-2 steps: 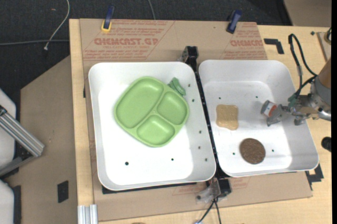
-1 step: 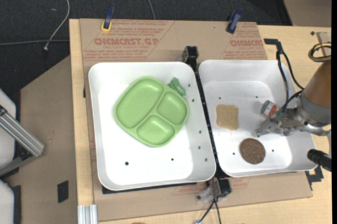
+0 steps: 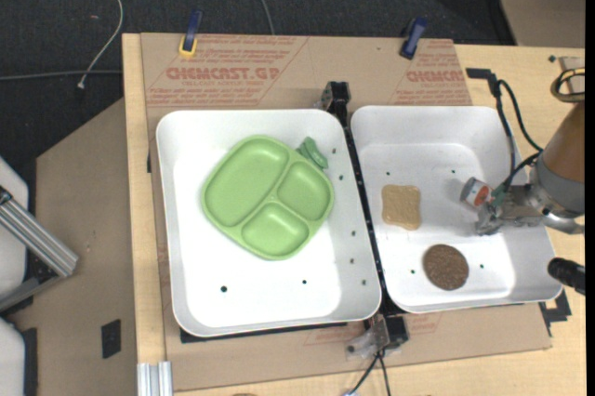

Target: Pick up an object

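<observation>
Reaching low at the frame's right edge, gripper [image 3: 488,219] sits in the right bin [image 3: 409,129] | jaw state: you cannot tell | nearest object: small red-and-grey item [image 3: 475,191] just above it | next: you need a centred descent and a firm close.

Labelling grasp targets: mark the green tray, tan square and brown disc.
green tray [image 3: 268,196], camera view, centre where dividers meet
tan square [image 3: 402,206], camera view, its middle
brown disc [image 3: 446,266], camera view, its middle
</observation>
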`<state>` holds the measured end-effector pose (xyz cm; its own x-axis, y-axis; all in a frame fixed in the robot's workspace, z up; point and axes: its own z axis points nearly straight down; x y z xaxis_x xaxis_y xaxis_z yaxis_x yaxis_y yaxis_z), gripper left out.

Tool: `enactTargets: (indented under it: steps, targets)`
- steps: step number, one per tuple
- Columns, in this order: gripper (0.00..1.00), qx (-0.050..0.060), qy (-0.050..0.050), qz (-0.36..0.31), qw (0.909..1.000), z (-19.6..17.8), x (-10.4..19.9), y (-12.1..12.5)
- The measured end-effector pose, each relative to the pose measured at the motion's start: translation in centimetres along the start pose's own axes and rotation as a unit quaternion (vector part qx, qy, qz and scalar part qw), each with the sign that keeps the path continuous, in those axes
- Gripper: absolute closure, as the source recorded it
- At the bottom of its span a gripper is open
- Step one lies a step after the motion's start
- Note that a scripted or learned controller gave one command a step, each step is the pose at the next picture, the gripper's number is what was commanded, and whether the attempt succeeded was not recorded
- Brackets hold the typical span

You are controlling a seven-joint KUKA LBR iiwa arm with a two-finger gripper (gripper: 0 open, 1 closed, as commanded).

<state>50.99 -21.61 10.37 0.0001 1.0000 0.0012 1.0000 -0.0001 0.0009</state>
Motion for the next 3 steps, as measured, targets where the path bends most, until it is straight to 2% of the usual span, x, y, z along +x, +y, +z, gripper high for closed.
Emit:
enactTargets:
  steps: [2,3]
  targets:
    - [1.00,-0.003,-0.002,-0.001,1.0000,-10.5,0.7,1.1]
    - [1.00,0.000,0.000,-0.003,1.0000,-11.6,6.4,1.6]
